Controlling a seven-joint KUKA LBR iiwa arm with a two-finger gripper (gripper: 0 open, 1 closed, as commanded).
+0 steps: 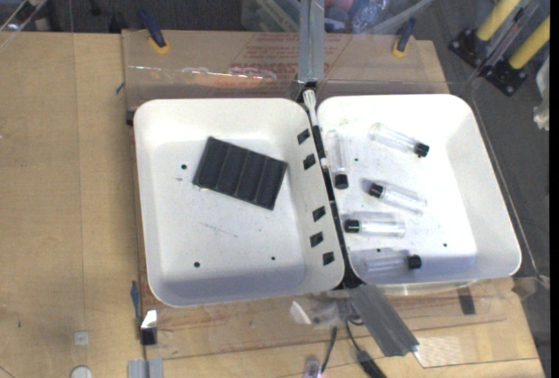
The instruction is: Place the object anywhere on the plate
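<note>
**A:** Where did the task stand at that moment?

**B:** At the very start, by my reckoning. The dark ridged plate (240, 173) lay flat in the left bin (218, 254), left of the centre divider (325, 193), and nothing rested on it. No placing had been done. Picking an object and carrying it across were both left to do.

**A:** And the objects themselves?

**B:** All on the other side of that divider, in the right bin (458, 193). I counted five clear vials with black caps. One vial (335, 154) lay right against the divider, cap toward the near end. A second vial (395, 140) sat farther from the divider, up toward the far wall. A third vial (397, 196) and a fourth vial (377, 228) lay a little off the divider, mid-bin. A fifth vial (384, 263) hugged the near wall.

**A:** Sure of five?

**B:** Fairly. They were clear plastic on white, so the bodies blurred into the floor, and I counted mostly by the caps.

**A:** What about the grip?

**B:** I couldn't tell a thing about that. What I could say was that every vial lay loose on the bin floor.

**A:** Anything else in the left bin?

**B:** Just the plate, set at a slight angle to the divider, well apart from every vial.
</note>
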